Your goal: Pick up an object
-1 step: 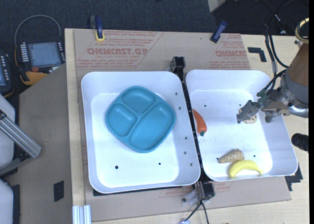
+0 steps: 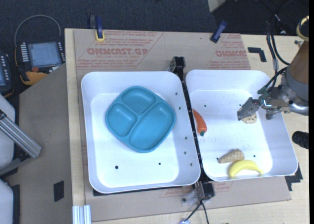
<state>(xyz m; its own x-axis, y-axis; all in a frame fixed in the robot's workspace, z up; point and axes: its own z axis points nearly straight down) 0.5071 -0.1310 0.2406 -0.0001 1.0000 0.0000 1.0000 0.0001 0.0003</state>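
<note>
The tool sits low in the right bin, at its three o'clock side, fingers spread around a small tan object. No lift is evident, so closing and raising remain.

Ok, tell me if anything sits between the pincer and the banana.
Nothing visible blocks it. The pincer sits over a small tan piece in the right bin. The banana lies nearer the front wall, with bare bin floor between. A tan item touches the banana's left side, off the direct line.
</note>
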